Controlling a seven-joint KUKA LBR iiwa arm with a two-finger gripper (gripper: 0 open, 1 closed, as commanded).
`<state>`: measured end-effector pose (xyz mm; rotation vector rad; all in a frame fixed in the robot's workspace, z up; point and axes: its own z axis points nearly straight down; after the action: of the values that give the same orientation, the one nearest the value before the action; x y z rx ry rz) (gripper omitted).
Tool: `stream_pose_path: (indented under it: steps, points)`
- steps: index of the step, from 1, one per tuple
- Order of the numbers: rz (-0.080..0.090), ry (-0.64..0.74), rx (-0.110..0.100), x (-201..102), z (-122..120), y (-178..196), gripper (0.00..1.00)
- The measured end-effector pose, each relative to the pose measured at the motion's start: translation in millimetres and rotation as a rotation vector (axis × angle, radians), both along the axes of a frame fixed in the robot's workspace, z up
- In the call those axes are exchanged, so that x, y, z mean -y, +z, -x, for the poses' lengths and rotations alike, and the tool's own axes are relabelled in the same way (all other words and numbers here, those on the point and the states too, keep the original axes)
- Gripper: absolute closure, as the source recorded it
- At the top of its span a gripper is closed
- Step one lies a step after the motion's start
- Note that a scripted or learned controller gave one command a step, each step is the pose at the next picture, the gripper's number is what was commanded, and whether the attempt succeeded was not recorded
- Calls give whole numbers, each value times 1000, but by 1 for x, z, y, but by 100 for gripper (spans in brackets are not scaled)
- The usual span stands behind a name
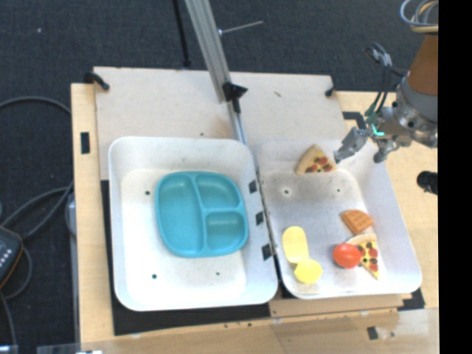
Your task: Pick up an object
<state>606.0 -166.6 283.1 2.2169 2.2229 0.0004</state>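
My jaws (364, 144) are spread, nothing between them, hovering over the right bin's (389, 198) back edge, one finger tip just beside the pizza slice (316, 161). My arm (420, 87) comes in from the right, wrist tilted down toward the bin. Further in: waffle piece (357, 220), tomato (345, 255), second pizza slice (369, 253), two yellow pieces (297, 251). The left bin (133, 183) holds a blue divided plate (200, 213).

Orange-banded grey arm (422, 72), cabled, with slim metallic gripper (365, 147)
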Motion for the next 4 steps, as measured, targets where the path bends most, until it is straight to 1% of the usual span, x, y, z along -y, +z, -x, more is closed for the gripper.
stream_pose_path:
  steps: [1, 3, 4]
  points:
    - [0, -3, -4, 1, -1, -42, 0]
    - [0, -4, -4, -3, -2, -128, 0]
    - [1, -7, 2, -2, -4, -114, 100]
